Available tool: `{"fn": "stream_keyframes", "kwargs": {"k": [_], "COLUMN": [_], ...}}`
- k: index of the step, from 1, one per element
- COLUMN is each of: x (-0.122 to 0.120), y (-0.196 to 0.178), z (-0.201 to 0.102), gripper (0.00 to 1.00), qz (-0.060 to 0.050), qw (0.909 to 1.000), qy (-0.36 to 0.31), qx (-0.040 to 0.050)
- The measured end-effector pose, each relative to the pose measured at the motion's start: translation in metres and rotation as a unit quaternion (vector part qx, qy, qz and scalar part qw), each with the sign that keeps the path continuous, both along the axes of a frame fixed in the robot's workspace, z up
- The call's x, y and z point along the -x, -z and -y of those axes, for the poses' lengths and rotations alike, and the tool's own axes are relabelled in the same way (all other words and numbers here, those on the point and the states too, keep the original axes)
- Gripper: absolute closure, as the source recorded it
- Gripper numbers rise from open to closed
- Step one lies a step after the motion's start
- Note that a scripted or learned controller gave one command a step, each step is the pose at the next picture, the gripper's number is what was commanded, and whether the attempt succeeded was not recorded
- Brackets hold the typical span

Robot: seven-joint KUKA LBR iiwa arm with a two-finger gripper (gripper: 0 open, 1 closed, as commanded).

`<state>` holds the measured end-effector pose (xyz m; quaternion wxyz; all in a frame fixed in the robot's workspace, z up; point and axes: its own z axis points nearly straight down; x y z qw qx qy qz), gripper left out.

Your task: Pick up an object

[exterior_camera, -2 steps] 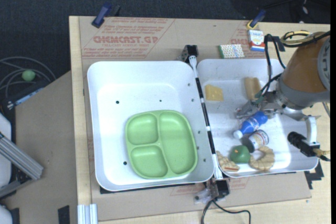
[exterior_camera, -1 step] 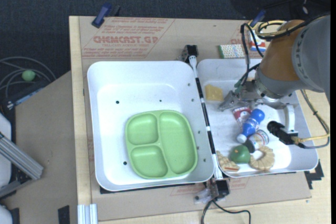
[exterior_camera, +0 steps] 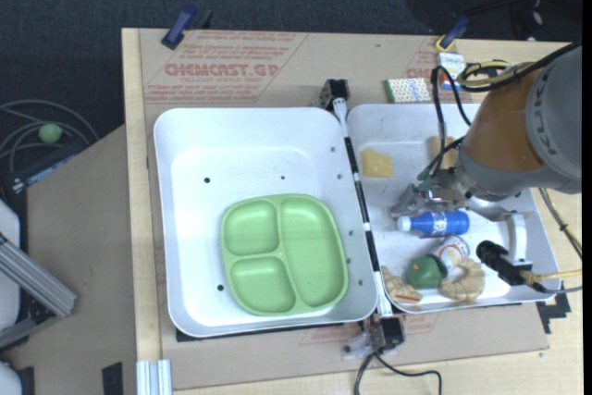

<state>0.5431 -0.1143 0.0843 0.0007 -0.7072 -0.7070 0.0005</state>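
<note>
The gripper (exterior_camera: 418, 197) hangs low in the right bin (exterior_camera: 393, 136), just above the cap end of a blue bottle (exterior_camera: 437, 223) lying on its side; whether it is wide or narrow cannot be told, and nothing shows held in it. The arm (exterior_camera: 509, 129) covers the bin's right part. Near the bottle lie a yellow square (exterior_camera: 376, 164) behind it, a red-and-white ring (exterior_camera: 453, 250) just in front, then a green ball (exterior_camera: 425, 273) between two tan pieces (exterior_camera: 465, 280) at the front wall. The left bin (exterior_camera: 231, 143) holds a green divided plate (exterior_camera: 282, 253). The brown worktop (exterior_camera: 231, 69) bears red print reading "CHEMCAST". The bottle's label is too small to read.
</note>
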Motion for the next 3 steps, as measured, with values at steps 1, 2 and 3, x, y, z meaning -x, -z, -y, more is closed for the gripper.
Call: {"fn": "stream_keyframes", "kwargs": {"k": [1, 2, 3], "x": [-0.043, 0.002, 0.027], "y": [-0.001, 0.000, 0.000], "z": [0.036, -0.001, -0.022], "gripper": [0.00, 0.00, 0.00], "qz": [0.001, 0.000, 0.000], "qw": [1.0000, 1.0000, 1.0000], "qy": [0.000, 0.000, 0.000], "qx": [0.0006, -0.0004, -0.0002]}}
